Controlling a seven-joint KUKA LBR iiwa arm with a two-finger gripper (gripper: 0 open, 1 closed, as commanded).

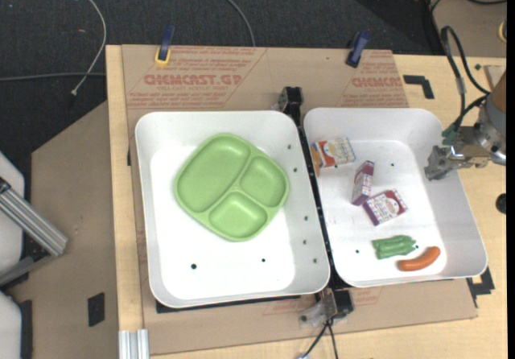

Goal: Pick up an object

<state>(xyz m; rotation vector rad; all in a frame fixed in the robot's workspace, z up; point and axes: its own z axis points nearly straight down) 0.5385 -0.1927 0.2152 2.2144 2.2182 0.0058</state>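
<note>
The right bin (451, 212) holds several small items. A red-and-white box (333, 152) lies near its far left. A purple packet (363, 182) stands just below that, beside a purple-and-white pouch (384, 206). Near the front lie a green pepper (393, 246) and an orange sausage (418, 259). My gripper (445, 161) hovers over the bin's right rim, well to the right of the packets, with nothing seen in it.
The left bin (161, 253) carries a green divided plate (232, 187). A black divider (310, 188) runs between the two bins. Blue clamps (166, 42) (358, 48) pin the cardboard base at the back. Cables trail at the far right.
</note>
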